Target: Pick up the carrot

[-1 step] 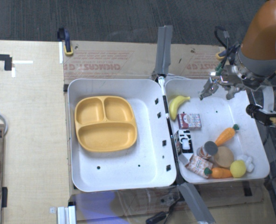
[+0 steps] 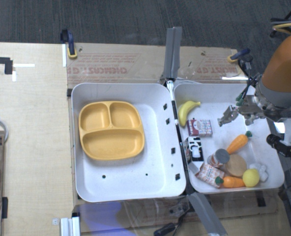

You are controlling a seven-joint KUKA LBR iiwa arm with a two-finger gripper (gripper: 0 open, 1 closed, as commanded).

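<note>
The carrot (image 2: 237, 143) lies tilted in the right bin (image 2: 278, 178), between a small red and white box (image 2: 200, 127) and a yellow ball (image 2: 250, 177), with a banana (image 2: 186, 111) farther back near the wall between the bins. The gripper (image 2: 228, 116) hangs over the right bin, just up and left of the carrot, not touching it. Its fingers look a little open with nothing between them, but they are small and hard to see. A yellow plate (image 2: 111, 130) with three parts sits in the left bin (image 2: 130, 181).
</note>
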